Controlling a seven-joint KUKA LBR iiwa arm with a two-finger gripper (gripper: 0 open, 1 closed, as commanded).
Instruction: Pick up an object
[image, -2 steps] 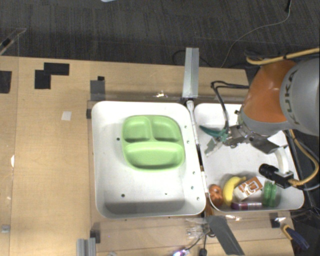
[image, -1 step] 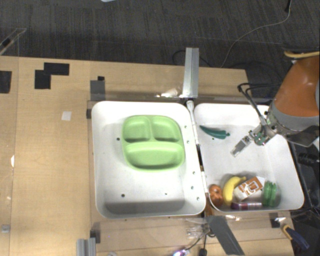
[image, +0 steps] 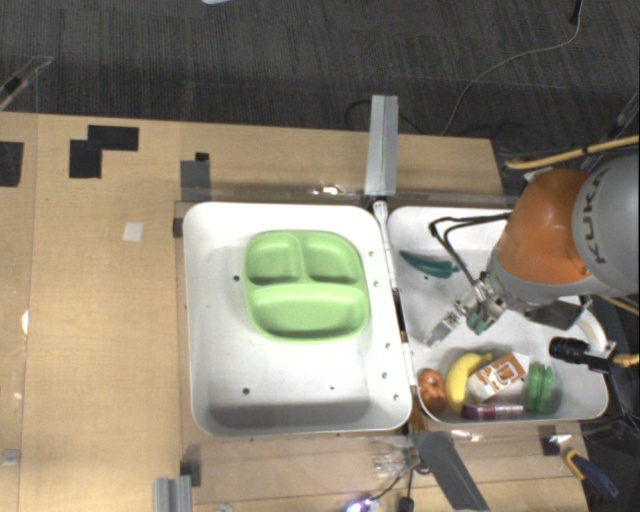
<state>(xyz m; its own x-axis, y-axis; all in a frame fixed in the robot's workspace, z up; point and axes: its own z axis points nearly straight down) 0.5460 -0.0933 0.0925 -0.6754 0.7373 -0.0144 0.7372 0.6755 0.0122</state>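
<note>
My gripper (image: 464, 319) hangs low over the middle of the right bin (image: 600, 400), below the orange wrist band. It is open, and only bare bin floor shows between its fingers. Along the front wall of that bin lie a yellow banana (image: 461, 376), a small reddish apple (image: 432, 386), a white and orange box (image: 501, 372), a green round piece (image: 541, 388) and a purple marker (image: 492, 410). The banana lies just in front of the gripper, apart from it. A teal tool (image: 430, 264) rests at the bin's back left.
The left bin (image: 215, 330) holds a green divided plate (image: 304, 283). A metal post (image: 382, 145) stands behind the divider between the bins. A black cable (image: 455, 235) loops over the right bin's back part.
</note>
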